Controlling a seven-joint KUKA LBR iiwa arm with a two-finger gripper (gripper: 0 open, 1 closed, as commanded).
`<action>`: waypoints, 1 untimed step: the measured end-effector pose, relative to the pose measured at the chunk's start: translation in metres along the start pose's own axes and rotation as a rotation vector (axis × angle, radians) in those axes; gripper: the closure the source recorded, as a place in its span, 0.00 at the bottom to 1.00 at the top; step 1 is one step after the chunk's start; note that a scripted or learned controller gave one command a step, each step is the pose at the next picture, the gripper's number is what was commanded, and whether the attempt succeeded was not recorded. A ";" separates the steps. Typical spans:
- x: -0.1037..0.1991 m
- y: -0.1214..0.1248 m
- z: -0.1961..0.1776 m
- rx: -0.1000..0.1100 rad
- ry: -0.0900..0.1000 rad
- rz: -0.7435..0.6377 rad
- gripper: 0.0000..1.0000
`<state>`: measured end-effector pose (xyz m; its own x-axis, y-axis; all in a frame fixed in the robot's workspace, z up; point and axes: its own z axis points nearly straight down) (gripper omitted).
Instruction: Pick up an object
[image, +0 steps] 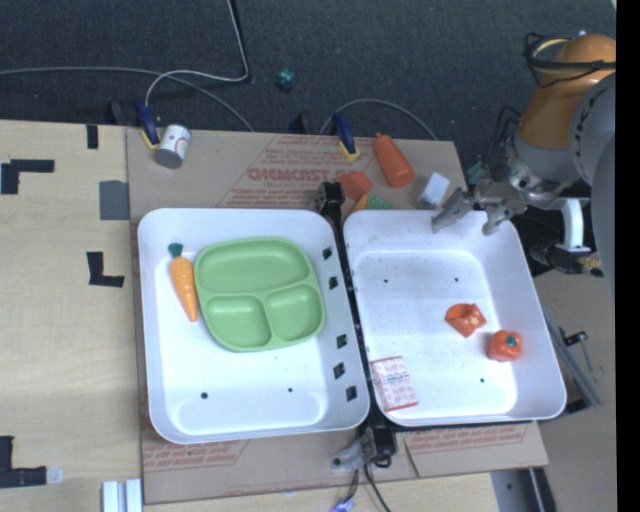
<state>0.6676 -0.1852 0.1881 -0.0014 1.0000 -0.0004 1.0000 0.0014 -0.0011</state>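
Note:
The right bin (420, 262) holds a small orange piece (465, 318), a red tomato-like toy (505, 345) and a flat printed packet (393, 382) near its front left corner. In the left bin (160, 372) lie a green divided plate (262, 292) and a toy carrot (183, 285). My gripper (470, 217) hangs over the back edge of the right bin, well behind the orange piece. Its fingers (446, 214) are spread open with nothing between them.
Behind the bins on the cardboard lie an orange bottle (393, 160), a small orange block (355, 185), a grey cube (435, 188) and a small can (173, 143). Two blue clamps (345, 140) and cables sit along the back edge.

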 end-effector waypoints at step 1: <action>-0.016 -0.062 0.101 -0.003 -0.001 0.000 0.00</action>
<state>0.6058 -0.2013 0.0870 -0.0011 1.0000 -0.0010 1.0000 0.0011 0.0020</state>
